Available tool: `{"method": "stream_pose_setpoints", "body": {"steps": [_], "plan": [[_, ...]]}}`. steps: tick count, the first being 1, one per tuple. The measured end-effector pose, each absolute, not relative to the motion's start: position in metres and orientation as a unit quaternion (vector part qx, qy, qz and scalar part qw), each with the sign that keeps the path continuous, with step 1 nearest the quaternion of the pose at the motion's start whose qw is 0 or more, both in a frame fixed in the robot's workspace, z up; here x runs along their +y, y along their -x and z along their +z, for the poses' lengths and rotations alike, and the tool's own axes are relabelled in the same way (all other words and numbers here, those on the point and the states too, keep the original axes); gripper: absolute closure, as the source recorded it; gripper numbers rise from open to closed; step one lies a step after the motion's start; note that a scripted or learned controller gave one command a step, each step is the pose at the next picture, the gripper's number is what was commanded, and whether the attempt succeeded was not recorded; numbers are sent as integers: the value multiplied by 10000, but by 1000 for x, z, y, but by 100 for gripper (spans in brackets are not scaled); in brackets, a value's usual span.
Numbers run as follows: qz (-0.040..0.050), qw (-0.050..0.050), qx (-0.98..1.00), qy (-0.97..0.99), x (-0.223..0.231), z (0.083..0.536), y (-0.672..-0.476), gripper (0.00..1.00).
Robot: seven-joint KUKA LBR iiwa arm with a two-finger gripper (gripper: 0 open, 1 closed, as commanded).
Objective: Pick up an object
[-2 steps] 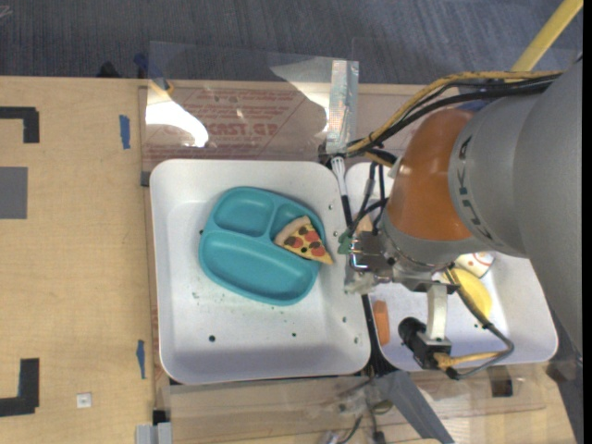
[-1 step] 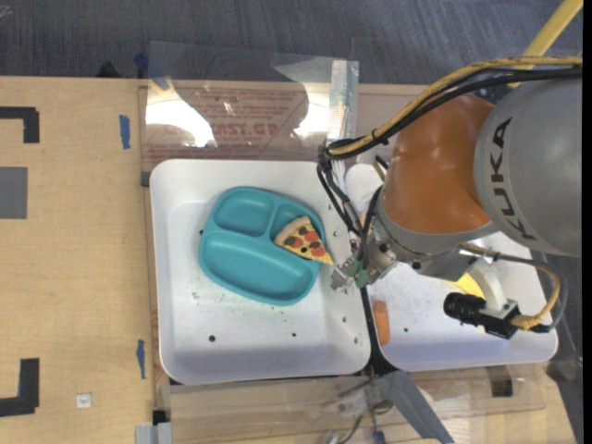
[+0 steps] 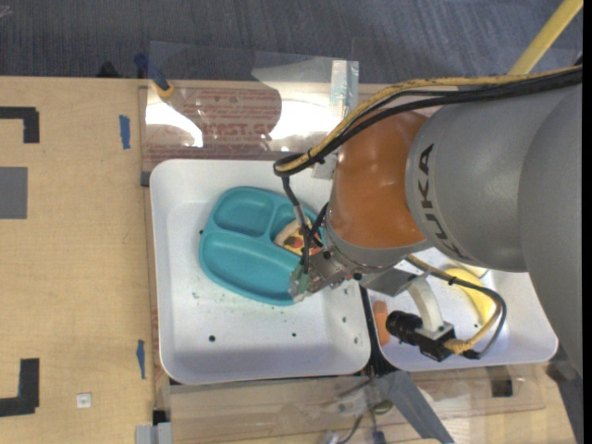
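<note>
The grey arm (image 3: 499,183) takes up most of the right half of the frame, its orange band (image 3: 375,192) bulging over the middle, cables looping off it. It leans in from the right so that its wrist hangs over the seam between the two bins. The left white bin (image 3: 185,340) sits in the lower centre, shallow and mostly bare apart from a few dark specks. The right bin (image 3: 532,340) peeks out under the arm at the lower right.

In the left bin lies a teal divided plate (image 3: 242,246), tilted a little, its right edge running under the wrist. That looks to be the object to be picked, being the one large thing within reach. Something orange and pale (image 3: 292,237) sits at the plate's right rim; it is too small and too covered to name.

The gripper (image 3: 305,280) comes down at the plate's lower right edge, touching it or just beside it. Whether the claw is wide, narrow or closed on the rim, I cannot tell; the wrist hides it. I'd guess it is going for the rim, since a flat plate offers little else to grip.
</note>
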State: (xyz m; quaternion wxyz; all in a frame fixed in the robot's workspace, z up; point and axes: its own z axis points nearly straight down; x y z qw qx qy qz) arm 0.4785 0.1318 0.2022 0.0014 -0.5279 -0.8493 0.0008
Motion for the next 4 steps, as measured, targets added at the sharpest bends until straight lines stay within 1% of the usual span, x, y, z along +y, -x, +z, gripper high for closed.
{"method": "stream_pose_setpoints", "body": {"steps": [1,2,3,4], "plan": [[32,20,-6682,7440,138,149,-478,100],[-7,10,-5085,8611,197,214,-491,100],[16,1,-3367,9416,225,198,-485,100],[1,2,-1471,9891,225,200,-479,100]]}}
